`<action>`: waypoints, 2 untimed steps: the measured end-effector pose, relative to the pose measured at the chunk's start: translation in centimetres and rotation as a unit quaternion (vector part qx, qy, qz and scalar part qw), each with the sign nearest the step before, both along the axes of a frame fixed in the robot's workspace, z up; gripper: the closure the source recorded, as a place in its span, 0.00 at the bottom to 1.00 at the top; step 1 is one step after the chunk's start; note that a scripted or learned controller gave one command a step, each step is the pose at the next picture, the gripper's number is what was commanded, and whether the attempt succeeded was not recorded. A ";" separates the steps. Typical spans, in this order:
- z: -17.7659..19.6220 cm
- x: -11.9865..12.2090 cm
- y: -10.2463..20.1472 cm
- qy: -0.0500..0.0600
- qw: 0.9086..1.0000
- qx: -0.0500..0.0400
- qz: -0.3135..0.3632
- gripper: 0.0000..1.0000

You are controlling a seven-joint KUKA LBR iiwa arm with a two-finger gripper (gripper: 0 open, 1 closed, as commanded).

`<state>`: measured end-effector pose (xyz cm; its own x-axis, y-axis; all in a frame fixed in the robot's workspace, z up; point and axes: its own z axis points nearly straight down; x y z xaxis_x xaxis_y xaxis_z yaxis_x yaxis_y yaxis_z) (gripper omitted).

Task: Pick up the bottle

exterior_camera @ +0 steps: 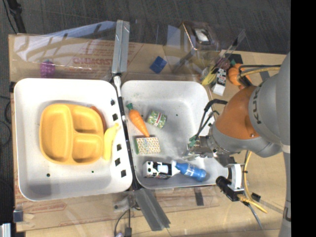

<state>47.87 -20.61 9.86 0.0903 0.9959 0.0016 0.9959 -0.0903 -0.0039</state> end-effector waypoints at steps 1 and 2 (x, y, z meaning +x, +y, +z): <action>0.0 0.0 0.0 0.000 1.000 0.000 0.000 0.00; 0.7 0.1 0.0 0.002 1.000 0.001 0.003 1.00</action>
